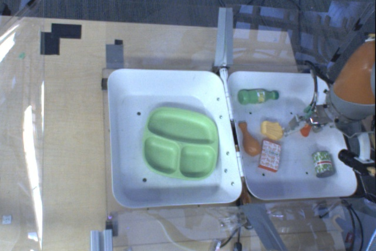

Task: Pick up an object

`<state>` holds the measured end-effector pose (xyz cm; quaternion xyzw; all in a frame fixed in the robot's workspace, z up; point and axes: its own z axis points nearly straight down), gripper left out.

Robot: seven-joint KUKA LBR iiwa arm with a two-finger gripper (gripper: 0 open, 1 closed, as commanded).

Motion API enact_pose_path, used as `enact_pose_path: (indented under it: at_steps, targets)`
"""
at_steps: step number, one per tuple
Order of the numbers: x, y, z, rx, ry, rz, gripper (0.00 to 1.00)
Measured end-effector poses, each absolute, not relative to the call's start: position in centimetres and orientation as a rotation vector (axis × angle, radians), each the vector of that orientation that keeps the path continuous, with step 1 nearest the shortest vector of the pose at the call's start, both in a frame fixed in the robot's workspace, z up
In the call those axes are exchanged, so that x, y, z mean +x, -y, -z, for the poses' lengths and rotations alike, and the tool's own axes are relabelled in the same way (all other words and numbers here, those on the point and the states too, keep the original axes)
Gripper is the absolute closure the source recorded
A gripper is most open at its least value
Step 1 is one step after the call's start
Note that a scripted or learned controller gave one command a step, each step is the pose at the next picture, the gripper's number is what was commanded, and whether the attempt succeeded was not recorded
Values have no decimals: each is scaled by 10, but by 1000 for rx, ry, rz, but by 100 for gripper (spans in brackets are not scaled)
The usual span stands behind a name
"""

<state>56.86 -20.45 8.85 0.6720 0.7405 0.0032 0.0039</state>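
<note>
Camera view: the gripper (301,121) sits low in the right bin (346,188), fingers apart, gripping nothing; yellow block (271,129) just left; green bottle (257,96) farther; green can (322,163) nearer; green tray (179,142) in the left bin (126,185).

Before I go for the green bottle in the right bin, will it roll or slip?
The green bottle lies on its side on the right bin, so a nudge across its length would probably roll it. Its round, smooth-looking body may slip from the pincer. It looks like light plastic.

The wooden bench (70,144) bears two white bins (126,185) side by side.
</note>
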Motion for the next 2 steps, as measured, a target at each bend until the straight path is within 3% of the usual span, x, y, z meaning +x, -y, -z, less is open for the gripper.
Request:
enact_pose_path:
  at_steps: [1, 2]
  targets:
    - [571, 204, -101, 2101, -2318, -17, 100]
    - [590, 138, -193, 2047, -2374, -7, 100]
